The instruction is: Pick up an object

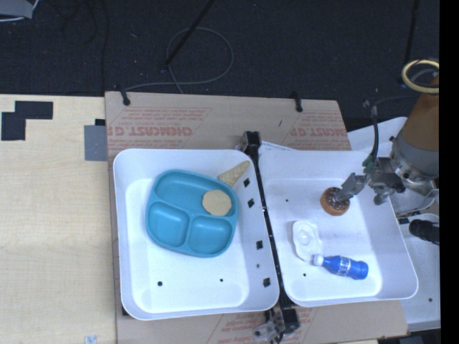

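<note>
Here, blue tray (pixel 188 224) w/ cookie (pixel 216 203) in left bin (pixel 143 292).

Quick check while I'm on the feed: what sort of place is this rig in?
Probably a robotics lab bin-picking bench: two white bins sit on labelled cardboard, loose cables trail behind, and the arm's end effector reaches in.

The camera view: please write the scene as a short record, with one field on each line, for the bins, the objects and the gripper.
left bin: holds a blue divided plate, a round tan disc on the plate, and a tan wedge at the plate's upper edge
right bin: holds a brown round object, a white crumpled object and a blue bottle lying on its side
gripper: low over the right bin, right beside the brown round object
grasp: not clear from this view
</note>
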Tool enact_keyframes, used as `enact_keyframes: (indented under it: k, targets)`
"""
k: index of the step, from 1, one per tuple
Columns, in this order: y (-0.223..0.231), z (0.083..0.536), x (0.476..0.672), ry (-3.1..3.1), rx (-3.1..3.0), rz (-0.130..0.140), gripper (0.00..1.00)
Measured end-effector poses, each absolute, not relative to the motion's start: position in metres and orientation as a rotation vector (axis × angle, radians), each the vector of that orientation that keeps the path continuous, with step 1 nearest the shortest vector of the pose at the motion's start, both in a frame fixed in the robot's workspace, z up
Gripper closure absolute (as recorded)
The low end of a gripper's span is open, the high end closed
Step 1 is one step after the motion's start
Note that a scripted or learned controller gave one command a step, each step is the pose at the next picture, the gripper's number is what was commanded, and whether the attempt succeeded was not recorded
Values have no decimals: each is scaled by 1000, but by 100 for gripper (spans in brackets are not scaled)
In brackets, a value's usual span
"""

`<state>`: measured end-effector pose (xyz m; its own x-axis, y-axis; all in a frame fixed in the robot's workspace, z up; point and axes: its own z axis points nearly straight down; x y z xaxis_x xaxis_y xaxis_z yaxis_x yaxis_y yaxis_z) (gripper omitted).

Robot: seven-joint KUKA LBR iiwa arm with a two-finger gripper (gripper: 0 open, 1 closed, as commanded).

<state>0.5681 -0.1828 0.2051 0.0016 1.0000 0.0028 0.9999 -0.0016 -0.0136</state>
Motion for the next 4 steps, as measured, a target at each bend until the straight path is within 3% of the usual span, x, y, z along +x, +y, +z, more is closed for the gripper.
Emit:
enact_keyframes:
  k: [1,3,4]
  targets:
    - [-183,212,571,-2221,-2221,1,0]
    - [-167,115,566,-2217,-2215,6,0]
    - [-168,95,572,-2227,-2233,-12,0]
